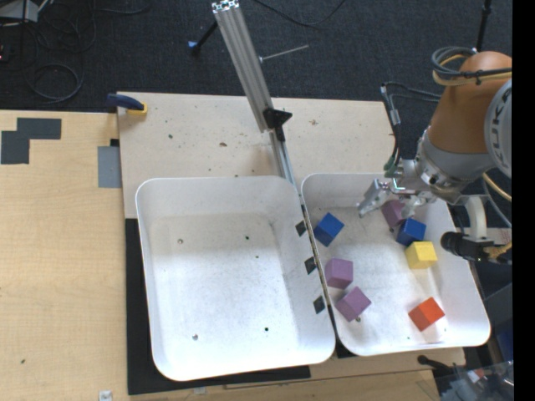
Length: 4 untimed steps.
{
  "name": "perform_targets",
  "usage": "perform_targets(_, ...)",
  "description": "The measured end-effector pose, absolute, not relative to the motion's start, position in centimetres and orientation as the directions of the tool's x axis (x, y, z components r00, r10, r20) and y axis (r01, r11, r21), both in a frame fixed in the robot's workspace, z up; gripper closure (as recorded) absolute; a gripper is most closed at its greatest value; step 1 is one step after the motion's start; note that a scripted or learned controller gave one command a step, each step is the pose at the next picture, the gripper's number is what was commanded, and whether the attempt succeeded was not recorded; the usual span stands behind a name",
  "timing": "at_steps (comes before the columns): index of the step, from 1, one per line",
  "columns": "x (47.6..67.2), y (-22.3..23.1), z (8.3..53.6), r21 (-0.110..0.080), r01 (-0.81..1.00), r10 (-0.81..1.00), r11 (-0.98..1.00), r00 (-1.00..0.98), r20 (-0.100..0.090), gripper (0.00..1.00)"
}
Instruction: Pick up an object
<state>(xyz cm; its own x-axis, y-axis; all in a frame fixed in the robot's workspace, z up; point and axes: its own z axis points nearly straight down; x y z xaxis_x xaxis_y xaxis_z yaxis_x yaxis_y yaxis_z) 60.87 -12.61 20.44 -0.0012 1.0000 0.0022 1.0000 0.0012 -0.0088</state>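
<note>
My arm enters from right, orange band above grey wrist, bent downward at slant. My end effector low, tilted toward left, metal fingers pointing down-left. Finger spread unclear from this angle.

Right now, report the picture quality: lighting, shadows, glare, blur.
Camera view: even, soft light; the left bin floor reads bright, nearly washed out, with no hard glare. Blocks cast faint short shadows, as under the orange block. The gripper looks slightly soft beside the sharper blue block. The dark floor at top is dim.
</note>
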Motion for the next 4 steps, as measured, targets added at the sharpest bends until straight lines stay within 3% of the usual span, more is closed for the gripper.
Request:
perform_targets(1,61.0,-12.7,20.7,-0.004,1.0,1.0,0.0,0.0,0.001,0.0)
perform_targets(3,60.4,-13.1,11.6,-0.008,1.0,1.0,-0.003,0.003,0.001,0.0)
perform_targets(4,60.4,-13.0,9.1,-0.002,1.0,1.0,-0.006,0.006,0.0,0.0)
